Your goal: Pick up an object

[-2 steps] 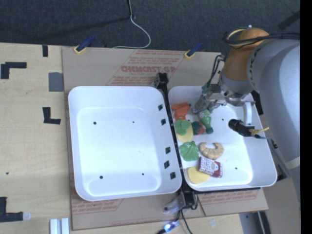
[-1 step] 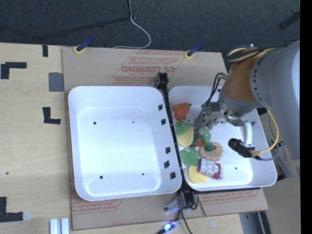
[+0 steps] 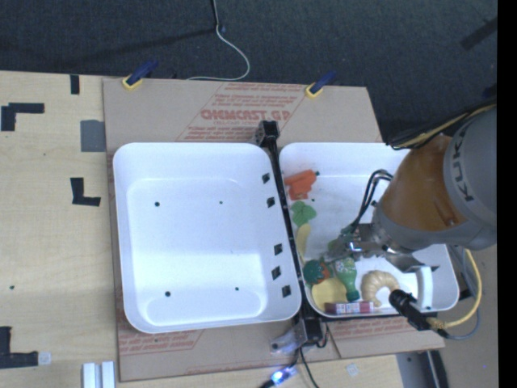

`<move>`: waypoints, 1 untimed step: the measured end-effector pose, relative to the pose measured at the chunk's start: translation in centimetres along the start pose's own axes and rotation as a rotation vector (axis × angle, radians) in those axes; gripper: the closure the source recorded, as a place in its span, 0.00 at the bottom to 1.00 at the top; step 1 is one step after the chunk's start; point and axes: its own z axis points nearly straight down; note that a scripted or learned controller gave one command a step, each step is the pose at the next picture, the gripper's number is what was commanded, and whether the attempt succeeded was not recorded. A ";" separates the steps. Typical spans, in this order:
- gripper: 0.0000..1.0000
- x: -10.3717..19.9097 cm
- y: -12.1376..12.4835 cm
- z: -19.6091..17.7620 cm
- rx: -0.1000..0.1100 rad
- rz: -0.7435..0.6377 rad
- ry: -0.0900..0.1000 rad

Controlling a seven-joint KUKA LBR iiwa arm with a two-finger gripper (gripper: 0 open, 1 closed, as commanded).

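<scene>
Cardboard-topped bench (image 3: 242,115), right bin (image 3: 339,162) crowded with toys, tool (image 3: 346,249) among them, grip unclear

the left bin (image 3: 194,225) offers open floor; toys (image 3: 323,249) crowd the right bin (image 3: 343,158) along the divider (image 3: 279,217).

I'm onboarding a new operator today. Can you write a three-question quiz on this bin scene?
1. True or false: the toys lie in the right bin.
2. Which item lies nearest the divider's far end? A) orange toy B) croissant-shaped toy C) green bottle
3. Fill in: the tool hangs above the ____ bin.

Key: 1 true; 2 A; 3 right
</scene>
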 end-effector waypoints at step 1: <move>1.00 3.2 8.8 -7.6 0.015 -0.010 0.006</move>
